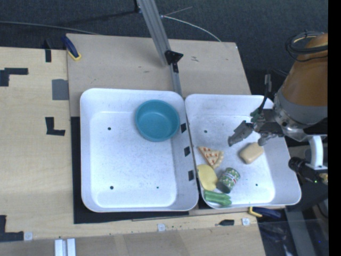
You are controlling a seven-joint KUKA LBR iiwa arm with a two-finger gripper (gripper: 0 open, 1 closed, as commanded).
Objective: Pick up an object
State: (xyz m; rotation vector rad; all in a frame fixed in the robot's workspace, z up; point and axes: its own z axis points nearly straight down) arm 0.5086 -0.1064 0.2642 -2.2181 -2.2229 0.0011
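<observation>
Green pod-shaped toy (217,198) lies at the near edge of the right bin (279,191), touching a yellow lump (206,177) and just beside a green can (228,180) lying on its side. Pizza-slice toy (211,156) sits above them, close to the divider. Objects crowd this near-left corner, likely awkward for a clean grasp.

Gripper (250,135) hangs over the right bin, fingers spread, nothing between them. Tan block (251,153) lies just below and right of the fingertips, apart from the clutter; judged the easiest candidate.

Left bin (106,143) carries a blue bowl (156,120) near its far right corner, well apart from the arm. A metal pole (155,28) slants above the bench.
</observation>
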